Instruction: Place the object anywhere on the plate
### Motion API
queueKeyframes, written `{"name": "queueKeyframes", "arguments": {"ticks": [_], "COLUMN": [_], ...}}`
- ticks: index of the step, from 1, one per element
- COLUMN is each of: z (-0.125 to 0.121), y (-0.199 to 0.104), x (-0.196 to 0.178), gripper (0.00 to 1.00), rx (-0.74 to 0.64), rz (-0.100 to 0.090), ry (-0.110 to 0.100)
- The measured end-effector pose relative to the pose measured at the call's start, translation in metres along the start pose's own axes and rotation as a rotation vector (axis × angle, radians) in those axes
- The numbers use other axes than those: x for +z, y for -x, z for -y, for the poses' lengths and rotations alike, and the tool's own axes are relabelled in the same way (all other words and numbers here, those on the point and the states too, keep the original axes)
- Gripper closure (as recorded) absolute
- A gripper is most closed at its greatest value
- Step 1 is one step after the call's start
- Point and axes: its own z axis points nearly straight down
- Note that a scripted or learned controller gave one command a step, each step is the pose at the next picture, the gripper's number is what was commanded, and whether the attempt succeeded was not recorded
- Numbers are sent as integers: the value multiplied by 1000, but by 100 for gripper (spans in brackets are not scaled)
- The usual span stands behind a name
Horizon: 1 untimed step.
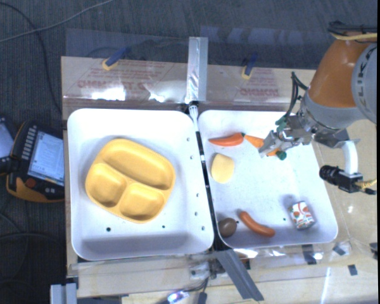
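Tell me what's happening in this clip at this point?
The arm's gripper is up at the far side of the right bin, over a small orange piece beside the carrot. A pale yellow item, sausage, can and brown ball lie there too. The yellow plate sits in the left bin.

Lighting, as you see it: bright, even overhead light; white bins (pixel 139 120) nearly washed out. Glare on the clear sheet (pixel 123 92) behind them. Shadows soft; overall focus slightly soft.
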Motion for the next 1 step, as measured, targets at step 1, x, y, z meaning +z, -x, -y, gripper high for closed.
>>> {"name": "queueKeyframes", "arguments": {"ticks": [1], "z": [0], "y": [0], "x": [0], "gripper": [0], "rx": [0], "rz": [0], "ry": [0]}}
